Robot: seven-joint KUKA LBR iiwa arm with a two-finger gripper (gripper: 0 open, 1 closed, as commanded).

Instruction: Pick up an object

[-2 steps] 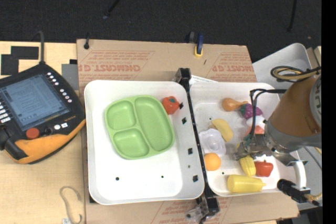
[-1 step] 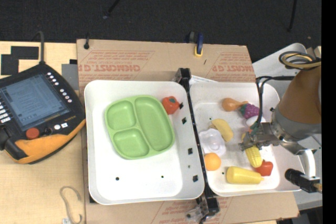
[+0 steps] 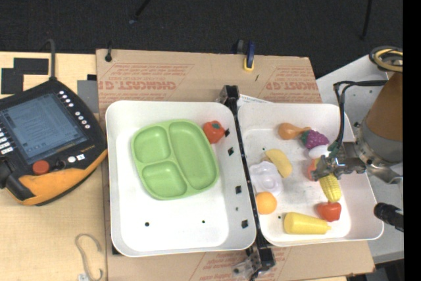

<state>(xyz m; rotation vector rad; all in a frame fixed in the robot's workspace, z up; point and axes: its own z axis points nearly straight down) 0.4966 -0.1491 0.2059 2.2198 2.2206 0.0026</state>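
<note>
1. Nearest the camera, a yellow squash (image 3: 304, 224) lies by the right bin's (image 3: 371, 228) front edge.
2. Corn cob (image 3: 331, 187) (the likely target) sits under the hand (image 3: 327, 168) at that bin's right side; I cannot tell the hand's state.
3. Crowding tomato (image 3: 329, 210) risks a deflected grasp.

Grey arm (image 3: 388, 141), orange band above wrist, black cable alongside, small metallic end effector (image 3: 327, 168)

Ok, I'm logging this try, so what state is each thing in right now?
pincer: low in the right bin, at the corn; open or shut, cannot tell
corn: lying in the right bin
green tray: flat in the left bin, compartments bare
tomato: in the left bin, touching the tray's rim
banana: lying in the right bin
</note>
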